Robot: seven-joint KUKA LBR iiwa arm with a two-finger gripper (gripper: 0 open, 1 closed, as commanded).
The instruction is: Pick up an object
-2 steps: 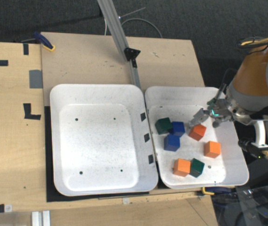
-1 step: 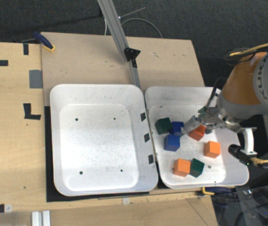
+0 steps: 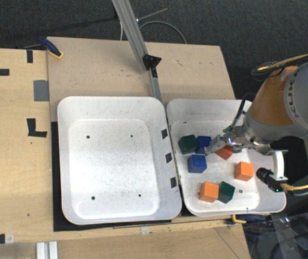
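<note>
The grey arm with its orange band reached in from the right over the right bin, its end effector low among the blocks, beside a red block and a blue block. A dark green block, another blue block, two orange blocks and a green block lay in that bin. The left bin sat beside it on the tabletop.
</note>
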